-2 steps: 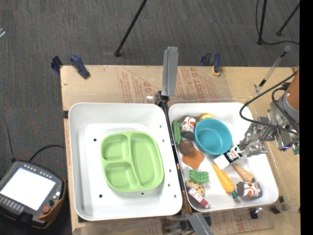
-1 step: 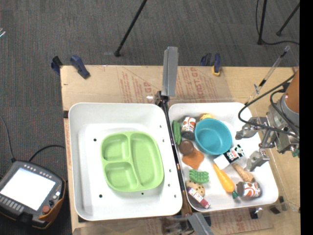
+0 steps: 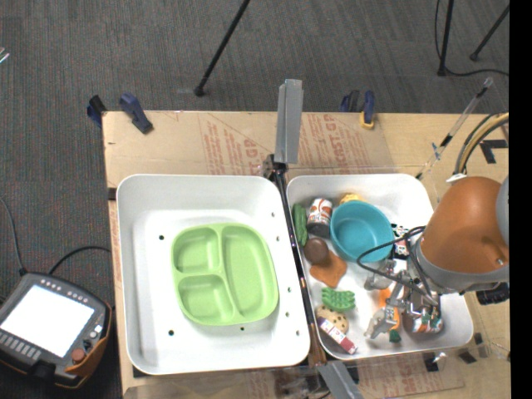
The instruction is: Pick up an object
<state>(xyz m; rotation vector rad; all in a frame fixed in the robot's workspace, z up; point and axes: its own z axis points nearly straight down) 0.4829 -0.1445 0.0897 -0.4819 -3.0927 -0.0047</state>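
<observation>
Down in the right bin (image 3: 416,191), the claw (image 3: 397,310) hangs low over the front right corner, with the arm's orange band (image 3: 467,227) and grey wrist above it covering much of that corner. Its metal parts sit among a knot of cables and small things, and from this slanted look down I cannot tell whether the claw is apart or together, nor whether anything is caught in it. A small orange and green object (image 3: 424,322) lies just beside the claw toward the bin's front wall, close enough that touching or not is unclear.

Other pickable things lie to the claw's left in the same bin: a teal bowl (image 3: 360,229) near the back, a red and white can (image 3: 319,217) just beside the bowl, a brown scoop-shaped piece (image 3: 324,260) in front of the can, a green studded block (image 3: 338,298), and a speckled cookie-like item (image 3: 335,318) near the front left corner. A dark green strip (image 3: 299,223) lies along the bin's left wall.

In the left bin (image 3: 137,248) rests a light green divided plate (image 3: 224,273), well apart from the claw. Both bins stand on a cardboard-covered surface (image 3: 191,140).
</observation>
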